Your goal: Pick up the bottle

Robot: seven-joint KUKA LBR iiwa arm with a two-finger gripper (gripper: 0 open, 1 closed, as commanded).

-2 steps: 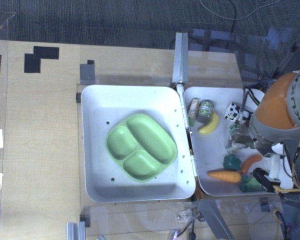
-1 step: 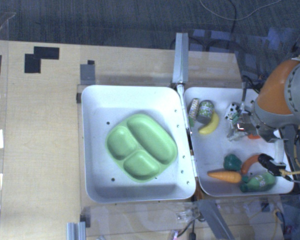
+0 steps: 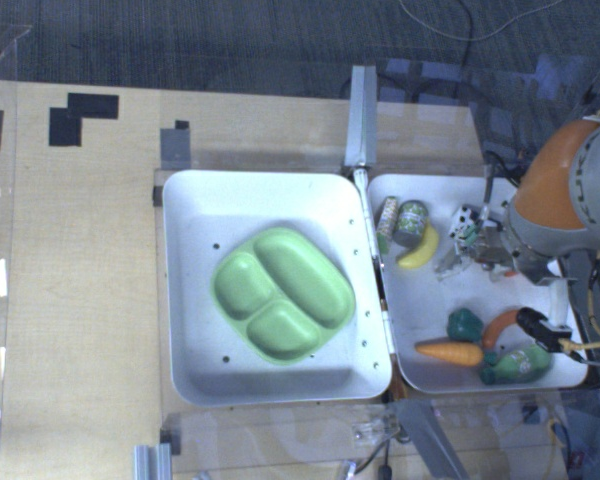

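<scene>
A green bottle (image 3: 520, 364) lies on its side in the front right corner of the right bin (image 3: 420, 303). My gripper (image 3: 456, 252) hangs over the middle of that bin, just right of a yellow banana (image 3: 421, 249). It is well behind and left of the bottle, and I see nothing held in it. The grey arm with its orange band (image 3: 552, 190) reaches in from the right.
Beside the bottle lie a carrot (image 3: 448, 351), a dark green vegetable (image 3: 465, 323) and an orange-red piece (image 3: 500, 325). A small can (image 3: 411, 221) and a striped tube (image 3: 387, 217) sit at the bin's back left. The left bin (image 3: 190, 298) holds a green divided plate (image 3: 283, 292).
</scene>
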